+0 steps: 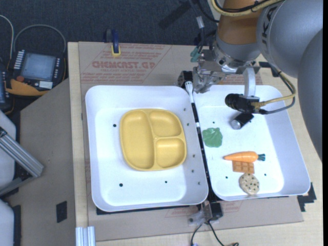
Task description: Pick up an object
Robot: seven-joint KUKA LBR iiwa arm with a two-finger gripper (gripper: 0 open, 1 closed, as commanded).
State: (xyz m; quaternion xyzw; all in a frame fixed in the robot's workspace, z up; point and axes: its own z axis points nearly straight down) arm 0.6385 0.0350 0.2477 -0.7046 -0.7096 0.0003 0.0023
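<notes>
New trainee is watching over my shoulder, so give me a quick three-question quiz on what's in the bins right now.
1. True or false: the yellow tray lies in the left bin.
2. Which item lies nearest the bins' shared edge: A carrot, B green piece, C cookie?
3. Fill in: the gripper is above the right bin's ____ corner.

Key: 1 true; 2 B; 3 far-left.

So there's a yellow divided plate [152, 138] sitting in the left white bin [102, 178], three compartments, kinda in the middle. Both bins sit on a brown cardboard sheet [128, 60] with red lettering, and a blue and yellow clamp [115, 42] grips its far edge. Off to the left there's a handheld control screen [37, 68] with cables.
</notes>
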